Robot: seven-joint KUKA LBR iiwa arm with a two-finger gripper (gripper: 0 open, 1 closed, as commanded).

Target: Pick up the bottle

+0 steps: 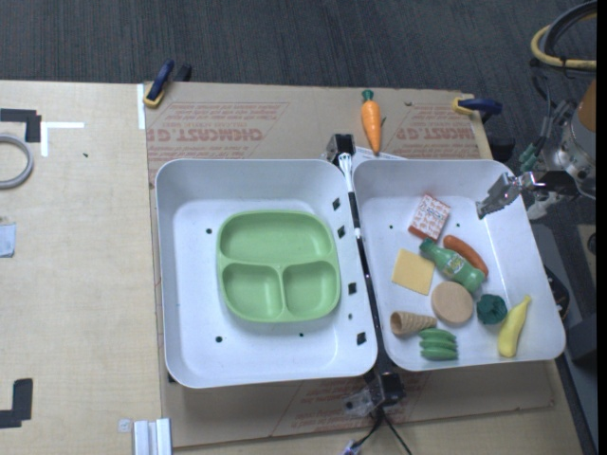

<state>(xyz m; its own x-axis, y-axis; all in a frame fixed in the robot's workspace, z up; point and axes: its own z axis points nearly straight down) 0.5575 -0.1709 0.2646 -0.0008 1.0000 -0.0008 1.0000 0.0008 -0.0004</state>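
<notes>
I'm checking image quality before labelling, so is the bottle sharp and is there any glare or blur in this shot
Camera view: the bottle is reasonably sharp and evenly lit, with soft shadows beside the toys. The right bin wall is bright white but keeps its detail. The gripper at the bin's right rim looks slightly blurred, its fingers hard to read.

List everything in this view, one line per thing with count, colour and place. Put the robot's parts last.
bins: 2, white, side by side on the bench
divided plate: 1, light green, left bin
bottle: 1, green, lying in right bin
sausage: 1, orange-red, touching bottle
box: 1, red and white, right bin
cheese slice: 1, yellow, right bin
round disc: 1, tan, right bin
cone: 1, tan, right bin
pea pods: 1, green, near edge
banana: 1, yellow, right corner
carrot: 1, orange, behind bins
gripper: 1, grey, over right bin's far right corner
</notes>
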